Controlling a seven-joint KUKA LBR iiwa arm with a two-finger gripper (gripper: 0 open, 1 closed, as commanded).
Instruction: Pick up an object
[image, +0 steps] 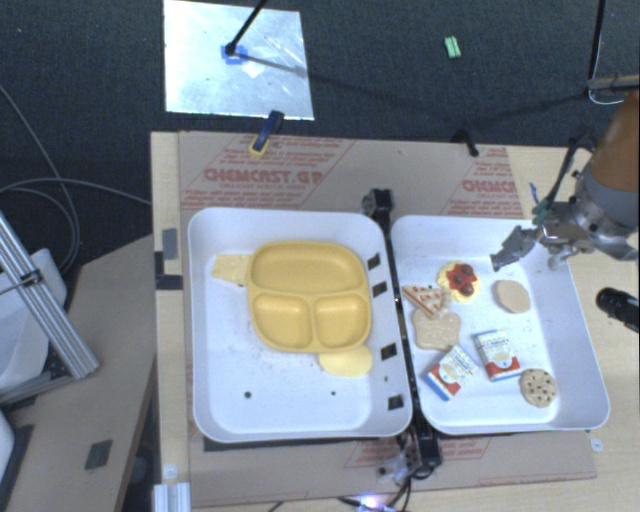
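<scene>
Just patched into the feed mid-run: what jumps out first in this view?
The big yellow three-compartment plastic tray dominates the left white bin. Next, a scatter of small toy foods in the right white bin: a pizza slice, a round tan cookie, a chocolate-chip cookie and two small cartons. The gripper hovers over that bin's upper part.

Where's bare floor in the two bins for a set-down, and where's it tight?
Left bin: open strip along the near edge, below the yellow divided tray. Right bin: bare far-left corner above the pizza slice, and a strip along the right wall beside the round cracker. Crowded: the right bin's middle and near side, from the pizza slice down to the cookie. The gripper hangs over its far right.
</scene>
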